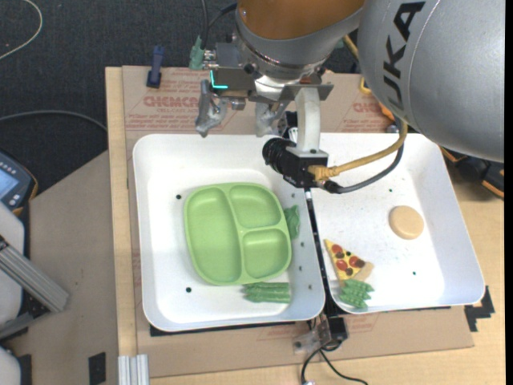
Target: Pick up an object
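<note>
- Claw [239, 115]: hung over the far rim of the left bin [156, 215], fingers apart, nothing between them.
- Candidates: green divided plate [237, 233] in the left bin; pizza slice [347, 261] and round biscuit [406, 221] in the right bin [449, 215].
- Risk: flat plate likely to slip.
- Surface: cardboard-covered bench [128, 119], dark floor.

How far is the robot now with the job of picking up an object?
Nothing looks done yet: the green divided plate and green toy lie in the left bin; the pizza slice and tan disc lie in the right one. The gripper holds nothing, above the left bin's far edge. Descent, grasp and lift remain.
</note>
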`<action>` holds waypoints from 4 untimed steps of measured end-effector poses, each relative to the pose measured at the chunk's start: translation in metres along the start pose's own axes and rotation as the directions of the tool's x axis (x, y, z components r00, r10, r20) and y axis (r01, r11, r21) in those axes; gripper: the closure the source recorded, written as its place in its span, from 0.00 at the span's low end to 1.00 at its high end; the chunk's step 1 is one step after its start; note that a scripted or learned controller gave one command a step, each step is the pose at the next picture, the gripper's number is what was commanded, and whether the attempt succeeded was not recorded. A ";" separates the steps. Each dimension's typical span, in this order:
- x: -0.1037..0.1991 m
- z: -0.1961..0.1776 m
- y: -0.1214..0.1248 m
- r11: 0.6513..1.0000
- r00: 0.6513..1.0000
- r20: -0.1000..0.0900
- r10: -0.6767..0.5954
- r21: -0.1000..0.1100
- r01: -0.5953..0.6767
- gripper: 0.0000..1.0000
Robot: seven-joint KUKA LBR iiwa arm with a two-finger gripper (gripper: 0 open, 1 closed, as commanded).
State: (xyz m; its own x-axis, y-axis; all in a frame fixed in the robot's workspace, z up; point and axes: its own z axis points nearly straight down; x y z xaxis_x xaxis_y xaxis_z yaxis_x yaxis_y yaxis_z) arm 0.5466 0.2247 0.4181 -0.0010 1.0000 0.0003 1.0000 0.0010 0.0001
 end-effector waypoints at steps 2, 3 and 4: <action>-0.040 0.203 -0.071 1.000 1.000 0.008 0.005 0.019 -0.005 0.00; -0.037 0.184 -0.067 1.000 1.000 -0.001 0.003 0.000 -0.003 1.00; -0.005 0.285 -0.066 1.000 1.000 0.004 -0.001 0.013 0.001 1.00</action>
State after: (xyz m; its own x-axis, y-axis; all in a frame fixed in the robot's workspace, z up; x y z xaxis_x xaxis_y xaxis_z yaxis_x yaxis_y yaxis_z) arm 0.4808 0.2201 0.1327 -0.0017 1.0000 -0.0033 0.9999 0.0017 -0.0130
